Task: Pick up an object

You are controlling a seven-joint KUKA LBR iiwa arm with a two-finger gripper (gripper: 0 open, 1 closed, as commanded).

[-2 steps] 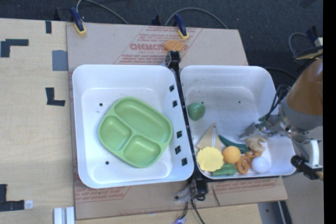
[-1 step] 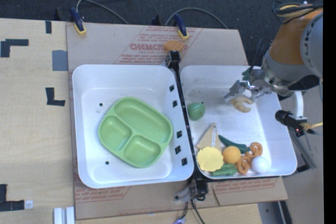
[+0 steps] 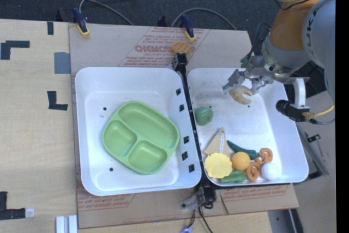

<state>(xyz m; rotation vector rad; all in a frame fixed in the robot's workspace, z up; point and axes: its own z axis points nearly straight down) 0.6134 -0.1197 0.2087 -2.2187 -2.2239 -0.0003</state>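
The divider (image 3: 185,112) between the two bins serves as the landmark here. Far left of it sits the left bin (image 3: 87,117), and in it a green tray (image 3: 140,137) with three compartments, lying flat and close to the divider's lower half.

Just right of the divider, about midway along it, a green pear (image 3: 204,115) rests on the floor of the right bin (image 3: 283,133). Lower down, still near the divider, a pale wedge (image 3: 216,142) leans toward a yellow disc (image 3: 217,165). Further right of the divider along the bin's near wall lie an orange (image 3: 240,161), a green pod (image 3: 240,148), a pretzel (image 3: 260,157) and a white egg (image 3: 269,171), packed together and mostly touching.

Well right of the divider's upper part, the gripper (image 3: 241,88) hangs over the bin's far end. Its fingers stand spread, with a tan bun (image 3: 240,96) showing between and just below them. Whether the bun is truly pinched or merely under the fingers is hard to tell at this slant; it looks more under than clamped.

The step in hand reads as the grasp itself. The next move calls for closing squarely on the bun, then a straight lift clear of the bin wall.
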